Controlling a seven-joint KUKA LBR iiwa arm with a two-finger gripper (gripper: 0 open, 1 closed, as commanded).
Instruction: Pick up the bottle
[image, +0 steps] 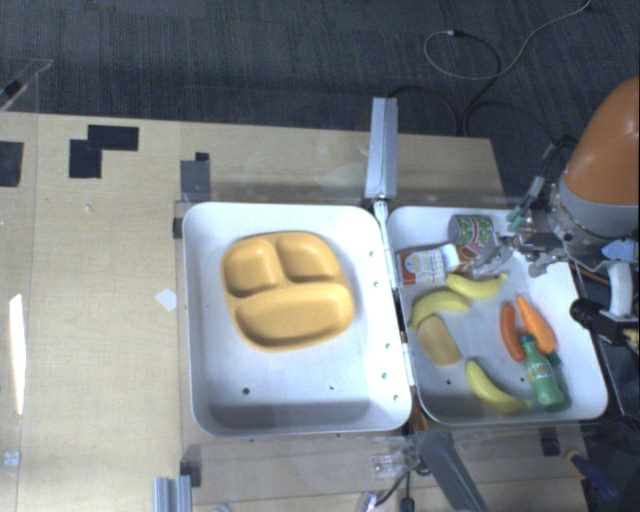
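The gripper (512, 252) hangs over the right bin's (590, 400) upper part, beside a can (471, 232) and a banana (474, 287); its grip cannot be told. The green bottle (541, 375) lies near the lower right corner, touching two carrots (527, 326) and another banana (493, 386).

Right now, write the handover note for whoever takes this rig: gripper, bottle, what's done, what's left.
Gripper: low over the far part of the right bin, beside the can and a banana; nothing seen between its fingers.
Bottle: green, lying in the near right corner of the right bin, next to the carrots and a second banana. Apart from the gripper.
Left bin: holds the yellow divided tray.
Done: nothing yet; bottle not grasped.
Left: move the gripper toward the near corner, close on the bottle, lift.
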